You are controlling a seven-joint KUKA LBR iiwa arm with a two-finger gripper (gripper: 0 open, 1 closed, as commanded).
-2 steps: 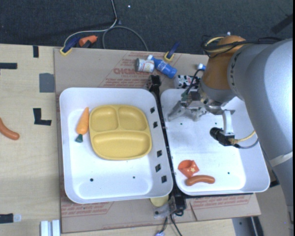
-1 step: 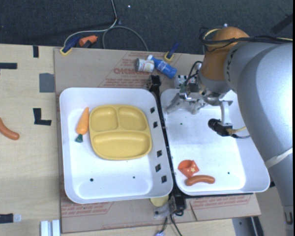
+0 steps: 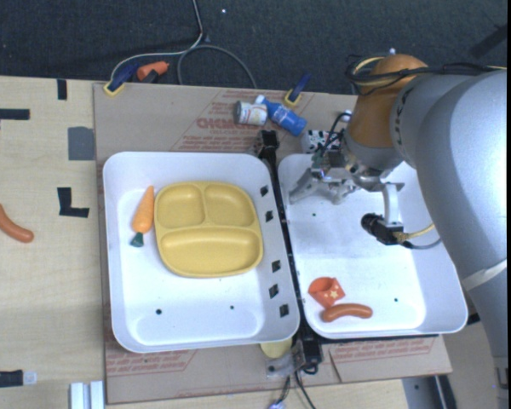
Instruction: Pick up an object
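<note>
Over the far end of the right bin point(image 3: 409, 313), gripper point(image 3: 328, 181) hovers low; grip state cannot be told from here, nothing visibly held. Nearest pickable things, a red pepper piece point(image 3: 327, 291) and a sausage point(image 3: 347, 313), lie well toward the near rim. Pick not yet begun; approach, grasp, lift all remain.

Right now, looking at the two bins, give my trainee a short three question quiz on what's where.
1. True or false: the carrot lies inside the yellow divided plate.
2. Which bin holds the sausage? A) left bin B) right bin
3. Fill in: the red piece sits just ____ the sausage in the camera view.

Key:
1. False; it lies beside the plate's left edge, on the left bin floor.
2. B
3. above

The hand hovers over the right bin's far end.
</note>
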